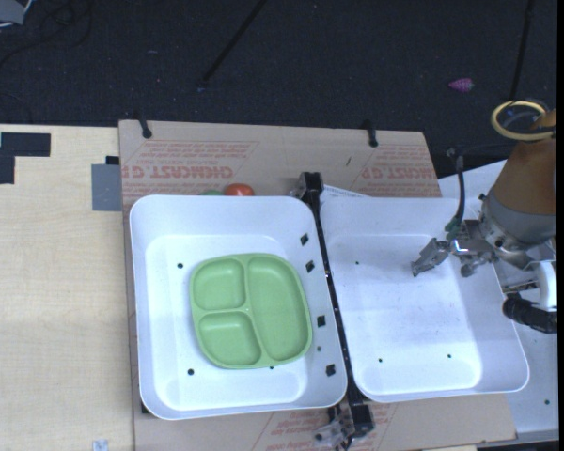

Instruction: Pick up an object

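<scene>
On the worktop (47,299) two shallow white bins stand side by side on a brown cardboard sheet (263,163).

The left bin (160,224) holds one thing: a light green plate (251,310) with three compartments. It lies flat near the middle of the bin floor, a little turned, and it does not touch the walls.

Just behind the far wall of the left bin, one small red and orange object (239,191) lies on the cardboard. The bin rim hides its lower part, so I cannot tell what it is. A small green bit shows just to its left, also too hidden to name.

The right bin (423,383) shows a bare white floor with some faint grey marks.

The arm (526,181) reaches in from the right and is cut off by the frame edge. Its end effector (430,258) is over the far right part of the right bin, pointing to the left. The metal fingers (423,266) look small and a little blurred; nothing is between them, but whether they are spread or closed I cannot tell.

Counted: two bins, one plate, one red-orange object, one arm.
</scene>
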You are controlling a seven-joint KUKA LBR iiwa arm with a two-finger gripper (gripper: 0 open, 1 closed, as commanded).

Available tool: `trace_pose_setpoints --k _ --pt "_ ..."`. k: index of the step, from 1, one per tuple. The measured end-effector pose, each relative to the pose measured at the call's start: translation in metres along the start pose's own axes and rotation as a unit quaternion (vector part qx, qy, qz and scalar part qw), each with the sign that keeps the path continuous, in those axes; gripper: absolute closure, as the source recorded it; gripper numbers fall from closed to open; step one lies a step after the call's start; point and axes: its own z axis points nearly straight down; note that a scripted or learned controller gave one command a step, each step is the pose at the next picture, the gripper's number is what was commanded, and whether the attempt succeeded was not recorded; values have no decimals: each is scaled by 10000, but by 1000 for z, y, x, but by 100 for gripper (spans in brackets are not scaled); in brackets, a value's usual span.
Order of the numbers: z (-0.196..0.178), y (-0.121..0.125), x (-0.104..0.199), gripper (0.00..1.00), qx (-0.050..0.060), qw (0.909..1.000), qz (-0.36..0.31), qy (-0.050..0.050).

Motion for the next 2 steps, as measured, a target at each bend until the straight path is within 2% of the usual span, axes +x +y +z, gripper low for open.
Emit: trace_pose_setpoints --k 1,2 --pt "45 4 -3 0 -7 10000 2 -2" --pt "64 3 -2 0 -12 10000 6 -2"
